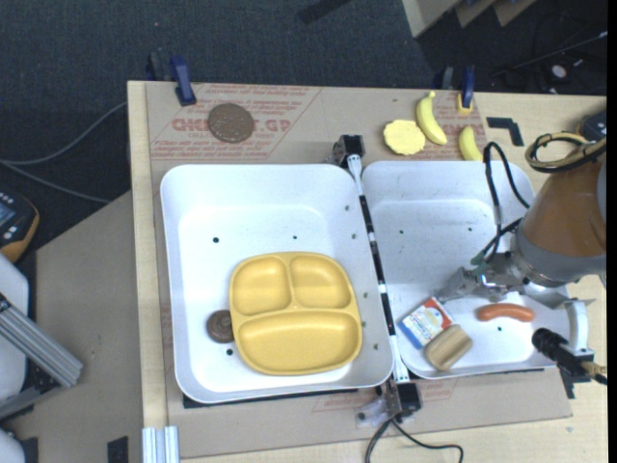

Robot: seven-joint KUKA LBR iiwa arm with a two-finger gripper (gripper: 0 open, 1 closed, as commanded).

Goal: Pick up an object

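Your gripper (472, 283) hangs low over the right bin (424, 201), but you cannot tell its state from this angle. Just beside it lie a sausage (504, 311), a carton (422, 320) and a cork-like cylinder (447, 347); the left bin (251, 201) holds a yellow tray (292, 312).

Brown bench (145, 258) with two white bins (193, 210), a cookie (230, 122), bananas (432, 121).

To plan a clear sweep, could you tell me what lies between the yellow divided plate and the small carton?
In the camera view, the bins' adjoining rims run between the yellow divided plate and the small carton; otherwise the bin floor there is bare.
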